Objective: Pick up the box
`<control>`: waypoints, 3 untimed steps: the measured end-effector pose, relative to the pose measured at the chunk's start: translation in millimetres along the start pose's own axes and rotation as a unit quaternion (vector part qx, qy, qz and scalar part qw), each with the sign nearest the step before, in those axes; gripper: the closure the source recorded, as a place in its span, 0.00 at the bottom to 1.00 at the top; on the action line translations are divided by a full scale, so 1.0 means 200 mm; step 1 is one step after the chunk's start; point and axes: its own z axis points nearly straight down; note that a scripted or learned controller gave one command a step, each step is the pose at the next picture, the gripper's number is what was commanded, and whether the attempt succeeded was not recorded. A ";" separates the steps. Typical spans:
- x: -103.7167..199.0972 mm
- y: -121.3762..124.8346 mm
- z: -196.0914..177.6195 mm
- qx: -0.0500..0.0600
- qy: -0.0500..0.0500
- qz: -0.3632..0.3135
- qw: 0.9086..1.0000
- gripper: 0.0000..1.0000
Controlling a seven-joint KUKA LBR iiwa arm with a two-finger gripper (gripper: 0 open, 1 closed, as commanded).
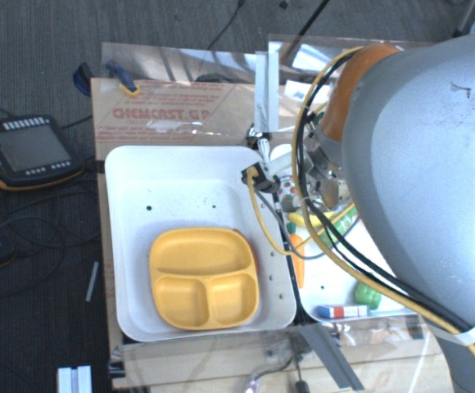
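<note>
Your grey arm with the orange band (409, 154) fills the right side of the camera view and hangs over the right shallow white bin (326, 288), covering most of it. The gripper (289, 193) sits low by the wall shared by the two bins, near their far end. It is tangled among cables and shadow, so you cannot tell whether it is released, clenched or grasping anything. The likeliest candidate for the box is a small white oblong carton with a blue end and a red end (341, 310). It lies flat at the near edge of the right bin, well apart from the gripper, and any print on it is too small to read. Just beside it is a green rounded item (368, 295), and a slender orange piece (297, 267) lies along the shared wall. The left shallow white bin (180, 188) holds a yellow plastic plate with three compartments (205, 277) in its near half. Behind that bin is a brown paper-faced sheet (172, 117) with red lettering that looks like "CHEMCAST GP"; the finer print is illegible.
</note>
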 end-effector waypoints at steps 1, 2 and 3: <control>0.16 -0.26 0.00 -0.001 0.001 -0.115 0.993 1.00; 0.25 -0.18 -0.01 -0.001 0.001 -0.392 0.920 1.00; 0.31 -0.32 -0.14 -0.002 0.001 -0.456 0.890 1.00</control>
